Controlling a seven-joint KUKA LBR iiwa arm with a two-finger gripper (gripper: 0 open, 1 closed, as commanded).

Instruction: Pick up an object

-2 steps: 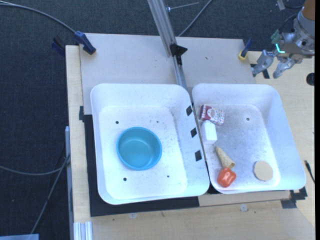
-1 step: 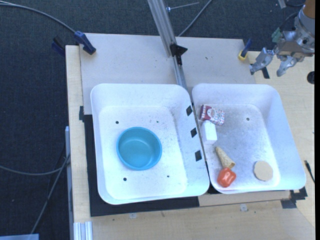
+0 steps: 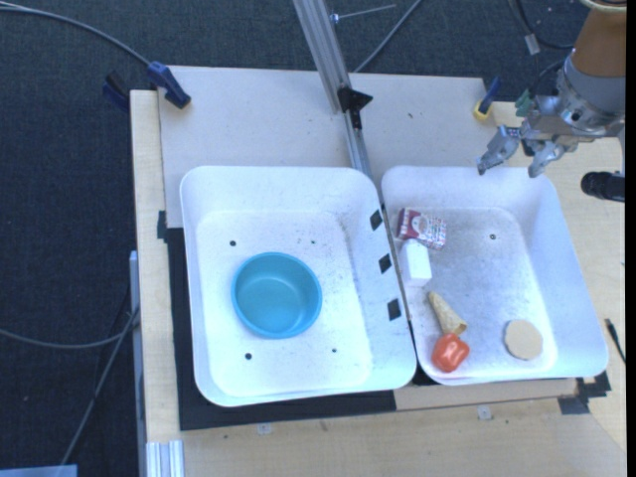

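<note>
Right bin (image 3: 566, 266), near edge: glossy red pepper-shaped piece (image 3: 450, 352), flat round tan cookie (image 3: 523, 340), ribbed tan cone (image 3: 446, 312). Farther along its left wall: white block (image 3: 418, 263), then crinkly red-white packet (image 3: 422, 229). Bin's middle and right speckled, open. Left bin (image 3: 204, 266): smooth blue bowl (image 3: 277, 294), room all around. Tool (image 3: 517, 158) above right bin's far rim, fingers apart, holding nothing. Pale surface (image 3: 248, 117) beyond.

Blue clamp (image 3: 169, 83), metal pole (image 3: 320, 30)
</note>
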